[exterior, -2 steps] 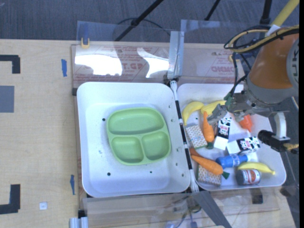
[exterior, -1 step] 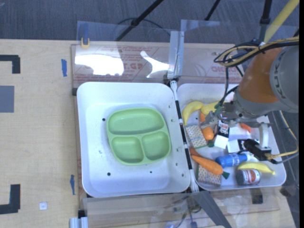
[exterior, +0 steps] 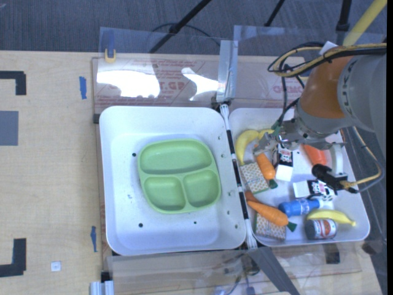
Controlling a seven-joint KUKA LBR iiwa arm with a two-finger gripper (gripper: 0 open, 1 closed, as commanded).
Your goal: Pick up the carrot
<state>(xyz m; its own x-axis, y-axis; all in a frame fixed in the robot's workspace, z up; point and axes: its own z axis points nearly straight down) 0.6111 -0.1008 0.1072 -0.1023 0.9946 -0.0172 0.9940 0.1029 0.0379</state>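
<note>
Over the right bin (exterior: pixel 359 229), the pincer (exterior: pixel 274 141) hovers near a carrot (exterior: pixel 265 165) not yet lifted; its grip state cannot be told.

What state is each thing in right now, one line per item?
gripper: low in the right bin, over the upper carrot; grasp not visible.
upper carrot: lying tilted, beside the banana.
lower carrot: lying flat near the bin's left wall.
banana: lying, curved.
blue bottle: on its side.
can: on its side.
green tray: flat in the left bin.
</note>
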